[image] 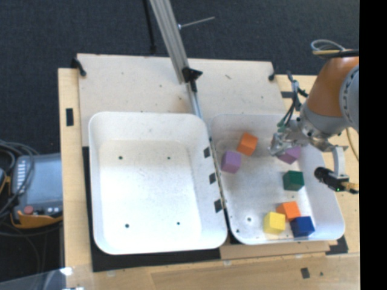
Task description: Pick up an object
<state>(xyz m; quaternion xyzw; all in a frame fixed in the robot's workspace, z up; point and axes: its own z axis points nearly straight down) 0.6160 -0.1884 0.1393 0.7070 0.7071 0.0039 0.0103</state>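
My gripper [283,145] hangs over the upper right part of the right bin [254,228], directly above a purple block [291,156] that peeks out at its lower right. Whether the block sits between the fingers is hidden by the wrist. To the left of the gripper lie an orange block [247,144] and a second purple block [231,161]. A green block [294,180] rests just below the gripper. Near the bin's front edge sit a yellow block [274,222], a small orange block [291,209] and a blue block [302,226].
The left bin [100,162] stands beside the right one, with a raised divider edge between them. A slanted metal rail [172,35] rises from the back of the bench. A grey control pendant [33,186] lies off the bench at the left.
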